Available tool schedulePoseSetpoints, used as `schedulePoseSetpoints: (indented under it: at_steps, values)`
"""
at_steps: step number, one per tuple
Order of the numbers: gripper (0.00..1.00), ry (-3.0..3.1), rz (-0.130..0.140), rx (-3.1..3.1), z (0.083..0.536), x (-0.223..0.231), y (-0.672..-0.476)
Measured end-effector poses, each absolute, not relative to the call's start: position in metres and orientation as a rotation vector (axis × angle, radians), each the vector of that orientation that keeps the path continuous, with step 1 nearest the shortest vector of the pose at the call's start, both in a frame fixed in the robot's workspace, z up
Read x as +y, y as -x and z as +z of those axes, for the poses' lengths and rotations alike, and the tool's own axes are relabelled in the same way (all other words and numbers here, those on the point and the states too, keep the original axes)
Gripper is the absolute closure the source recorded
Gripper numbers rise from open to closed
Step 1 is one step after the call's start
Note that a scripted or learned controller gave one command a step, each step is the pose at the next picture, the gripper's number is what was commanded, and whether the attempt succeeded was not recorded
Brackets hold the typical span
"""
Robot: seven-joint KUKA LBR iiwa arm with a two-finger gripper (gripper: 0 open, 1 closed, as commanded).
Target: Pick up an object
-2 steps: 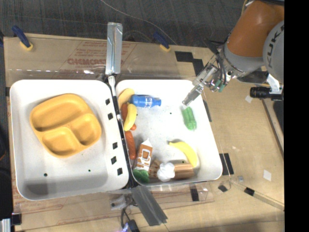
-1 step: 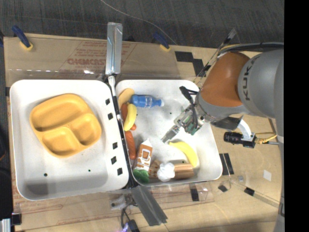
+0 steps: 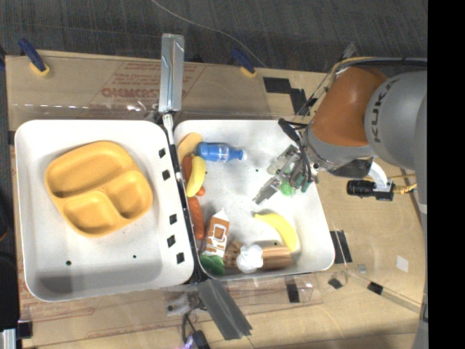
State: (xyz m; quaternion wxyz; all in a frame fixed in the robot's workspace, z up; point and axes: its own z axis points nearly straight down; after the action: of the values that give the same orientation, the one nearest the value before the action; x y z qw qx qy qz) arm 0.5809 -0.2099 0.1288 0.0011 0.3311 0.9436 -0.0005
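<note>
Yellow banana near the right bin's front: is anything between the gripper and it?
Nothing visible. The gripper hangs over bare white floor of the right bin, and the banana lies just toward the front, its upper side uncovered.

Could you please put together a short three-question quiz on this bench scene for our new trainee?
1. True or false: the yellow divided tray lies in the right bin.
2. What lies nearest the gripper? A) blue bottle B) small green object C) carton
3. Fill in: the banana lies in the ____ bin.

Key:
1. False; it lies in the left bin.
2. B
3. right
</note>
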Motion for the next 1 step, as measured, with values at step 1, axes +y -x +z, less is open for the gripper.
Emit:
schedulePoseSetpoints:
  at_steps: [1]
  values:
    - [0.00, -1.583, 0.000, 2.720, 0.0907, -0.0915, -0.5249]
